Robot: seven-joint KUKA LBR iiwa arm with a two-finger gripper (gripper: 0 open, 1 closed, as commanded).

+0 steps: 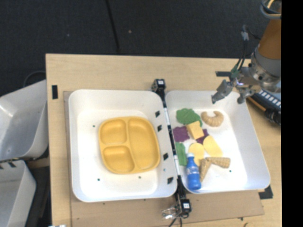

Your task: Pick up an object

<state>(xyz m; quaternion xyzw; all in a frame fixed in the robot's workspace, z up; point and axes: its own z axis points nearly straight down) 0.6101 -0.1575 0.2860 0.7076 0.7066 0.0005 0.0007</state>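
We note the gripper (233,91), fingers spread and holding nothing, above the right bin's (246,141) far edge, with the croissant (212,118) lying near it, toward the bin's middle.

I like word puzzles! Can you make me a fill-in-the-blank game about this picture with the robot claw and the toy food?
1. The yellow tray with three sections lies in the ____ bin.
2. The small bottle near the divider is ____ in colour.
3. The claw hovers above the ____ bin's far edge.
4. The croissant lies beside a ____ leafy toy.

Missing words: left; blue; right; green
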